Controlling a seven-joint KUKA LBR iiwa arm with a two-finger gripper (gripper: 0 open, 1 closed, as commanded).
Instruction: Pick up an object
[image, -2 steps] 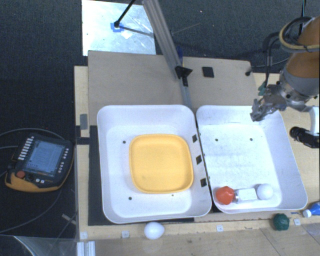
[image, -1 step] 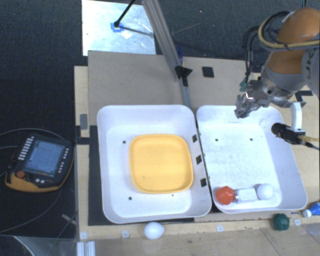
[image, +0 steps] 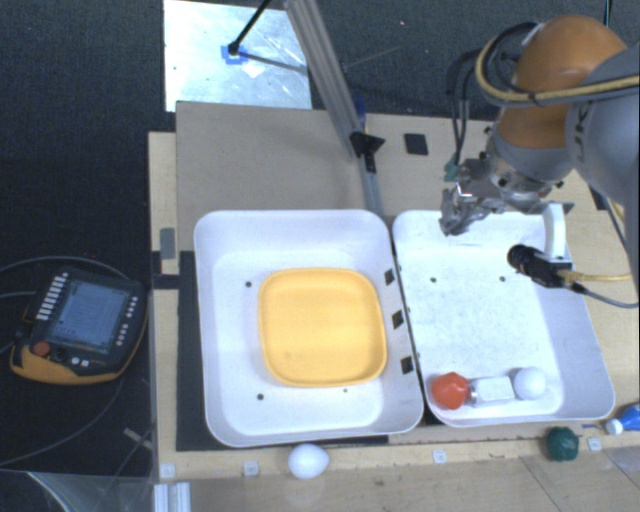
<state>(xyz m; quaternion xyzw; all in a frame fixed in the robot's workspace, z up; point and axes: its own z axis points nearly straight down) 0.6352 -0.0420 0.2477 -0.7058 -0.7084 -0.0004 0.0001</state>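
A yellow square plate (image: 322, 326) lies in the left bin (image: 225, 250). In the right bin (image: 500, 320), along its near edge, rest an orange-red ball (image: 450, 390), a small white block (image: 492, 389) and a white ball (image: 529, 381), side by side. My gripper (image: 458, 218) hangs over the far left corner of the right bin, well away from those three objects. Nothing shows between its fingertips.
A white egg-shaped object (image: 308, 461) lies on the bench in front of the left bin. A dark green ball (image: 562, 443) and a blue-tipped item (image: 620, 424) sit off the right bin's near corner. A teach pendant (image: 78, 328) lies to the left.
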